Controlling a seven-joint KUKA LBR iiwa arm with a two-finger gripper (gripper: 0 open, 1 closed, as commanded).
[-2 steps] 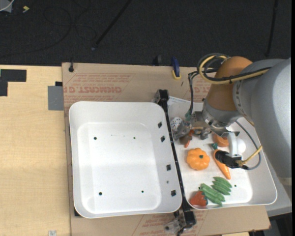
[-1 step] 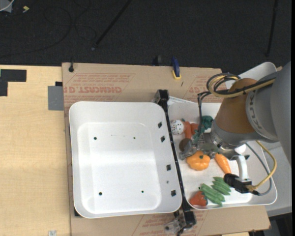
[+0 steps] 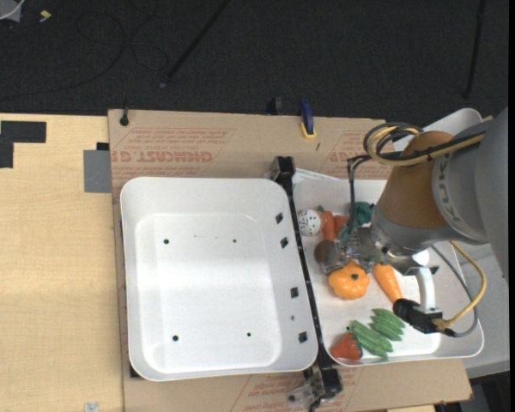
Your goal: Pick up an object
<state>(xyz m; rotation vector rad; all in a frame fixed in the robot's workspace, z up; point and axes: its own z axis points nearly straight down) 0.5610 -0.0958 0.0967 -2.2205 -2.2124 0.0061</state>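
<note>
Watching my feed right now: the table (image 3: 43,273) is light wood and takes up the left and bottom of the frame, with a brown cardboard sheet (image 3: 206,148) laid over it under both bins. The left bin (image 3: 142,230), a white one, sits centre frame. The arm (image 3: 446,187), grey with its orange band, comes in from the right edge and hangs over the upper part of the right bin (image 3: 468,342), which is mostly covered by it.

The hand (image 3: 354,245) is down among the toys in the middle of that right bin, and honestly I can't tell what state it's in, too much clutter and metal there.

Stuff in the right bin: a small orange pumpkin (image 3: 349,282) sits just below the hand, touching or almost touching it. An orange carrot (image 3: 388,281) lies slanted just right of the pumpkin. A green pea pod (image 3: 376,331) is in the lower part of the bin, with a red strawberry-looking piece (image 3: 347,348) right beside it at lower left. A white ball with dots (image 3: 308,222) sits near the bin's left wall, upper part, next to another orange piece (image 3: 328,225).
</note>
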